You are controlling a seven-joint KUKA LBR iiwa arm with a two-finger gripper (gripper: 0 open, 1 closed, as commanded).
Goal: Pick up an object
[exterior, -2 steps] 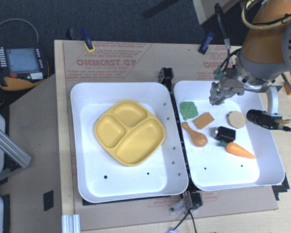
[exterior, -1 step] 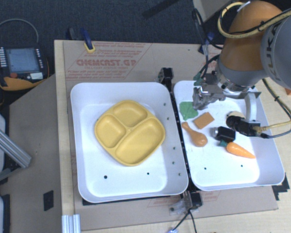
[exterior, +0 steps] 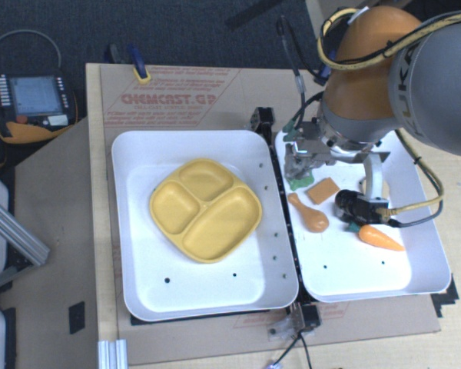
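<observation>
Gripper (exterior: 300,166) low in right bin (exterior: 415,271), over green thing (exterior: 299,182). Fingers: cannot tell if apart or together. Reaching step. Next: close, lift.

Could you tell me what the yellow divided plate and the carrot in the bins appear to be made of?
The yellow divided plate looks like moulded plastic: uniform colour, smooth rounded compartment ridges, soft sheen. The carrot seems a plastic toy, evenly orange and slightly glossy, though rubber is possible.
</observation>
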